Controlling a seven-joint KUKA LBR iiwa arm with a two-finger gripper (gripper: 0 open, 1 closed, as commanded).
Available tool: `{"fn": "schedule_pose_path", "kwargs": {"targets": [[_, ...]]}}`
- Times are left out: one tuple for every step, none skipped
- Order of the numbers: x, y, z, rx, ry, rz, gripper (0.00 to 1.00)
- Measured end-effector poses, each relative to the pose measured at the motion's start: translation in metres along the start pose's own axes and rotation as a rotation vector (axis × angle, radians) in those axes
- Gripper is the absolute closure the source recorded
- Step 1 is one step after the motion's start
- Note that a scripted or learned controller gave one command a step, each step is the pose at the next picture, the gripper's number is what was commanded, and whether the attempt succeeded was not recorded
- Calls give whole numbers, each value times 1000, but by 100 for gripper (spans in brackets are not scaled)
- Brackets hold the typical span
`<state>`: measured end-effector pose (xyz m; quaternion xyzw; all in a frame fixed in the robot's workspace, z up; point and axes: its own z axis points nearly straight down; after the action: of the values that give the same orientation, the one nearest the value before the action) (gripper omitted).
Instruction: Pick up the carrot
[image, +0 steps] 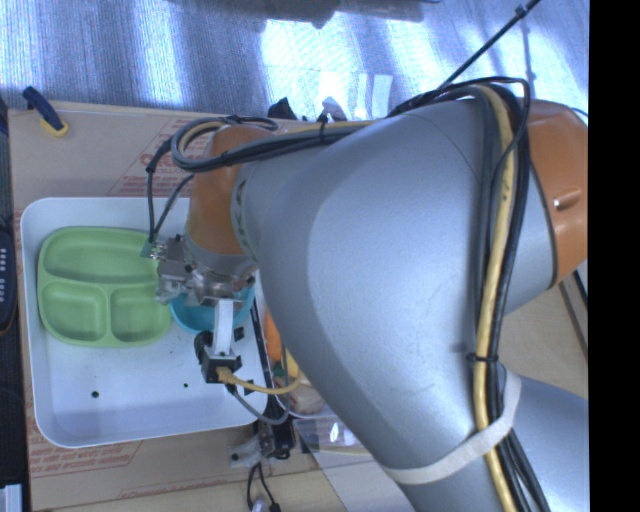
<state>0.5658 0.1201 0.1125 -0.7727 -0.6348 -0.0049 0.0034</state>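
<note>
Fingers unreadable, their spread hidden under the gripper, which hangs over a blue bowl beside the green plate; carrot (probably that orange sliver, mostly under the arm) lies by the white bin's right edge: light, stiff, smooth, tapered, so pinch across its thicker middle.

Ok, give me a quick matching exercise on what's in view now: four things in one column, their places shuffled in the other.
Things:
1. green divided plate
2. blue bowl
3. blue and yellow clip
4. orange band

Places:
A. around the arm
B. on the bench, beyond the far left corner of the white bin
C. in the left part of the bin
D. in the bin, just right of the plate, partly hidden by the arm

Pairs: 1-C, 2-D, 3-B, 4-A.
</note>
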Motion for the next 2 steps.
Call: {"fn": "schedule_pose_path", "kwargs": {"targets": [[-8,-23,-116,3,-9,130,100],[28,-41,-228,6,-14,461,100]]}}
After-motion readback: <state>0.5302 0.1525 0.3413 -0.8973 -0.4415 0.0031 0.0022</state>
